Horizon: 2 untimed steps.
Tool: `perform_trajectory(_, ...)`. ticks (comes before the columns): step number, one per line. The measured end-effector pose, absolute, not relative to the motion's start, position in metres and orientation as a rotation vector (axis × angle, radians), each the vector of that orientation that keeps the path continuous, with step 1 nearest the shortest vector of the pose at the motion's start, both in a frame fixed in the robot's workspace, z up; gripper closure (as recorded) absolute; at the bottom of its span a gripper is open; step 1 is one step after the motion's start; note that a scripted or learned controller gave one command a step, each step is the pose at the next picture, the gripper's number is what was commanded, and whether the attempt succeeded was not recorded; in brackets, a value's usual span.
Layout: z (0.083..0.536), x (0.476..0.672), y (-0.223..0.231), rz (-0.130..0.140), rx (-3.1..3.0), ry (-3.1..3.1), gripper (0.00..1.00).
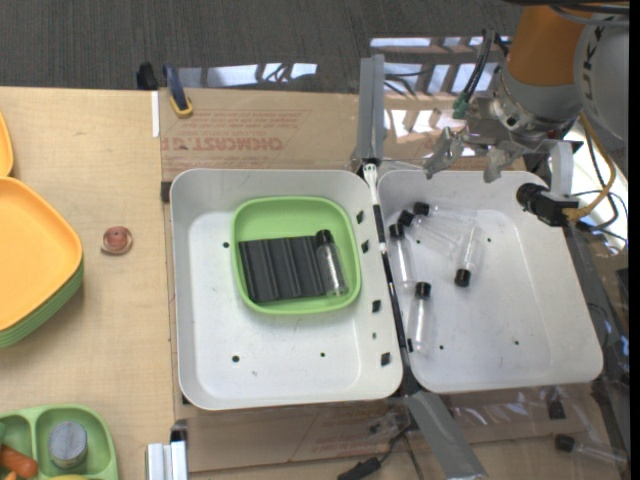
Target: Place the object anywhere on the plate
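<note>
Fingers (468, 158) spread, nothing between them, hovering at the far edge of the right white bin (540, 358). Clear plastic tube with black cap (330, 260) already lies on the green rounded-square plate (296, 215) in the left white bin (275, 368), beside a dark ribbed block (283, 268). Its long axis runs near-far, cap at the far end. Placement looks done; next probably another tube pick from the loose tubes (440, 243) right of the plate.

The grey KUKA arm (590, 38) wears a broad orange band above its wrist. Black, green and yellow cables trail along it. Below sits a pale metal two-finger gripper (465, 158) with a black fitting beside it.
</note>
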<state>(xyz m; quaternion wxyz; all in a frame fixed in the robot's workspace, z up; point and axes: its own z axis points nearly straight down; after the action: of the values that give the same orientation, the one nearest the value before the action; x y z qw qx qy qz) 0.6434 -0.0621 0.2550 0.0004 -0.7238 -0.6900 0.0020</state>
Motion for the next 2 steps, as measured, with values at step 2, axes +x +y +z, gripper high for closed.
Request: perform_trajectory(2, 0.255, 0.6434, -0.0621, 0.006, -2.273, -2.167, 0.0)
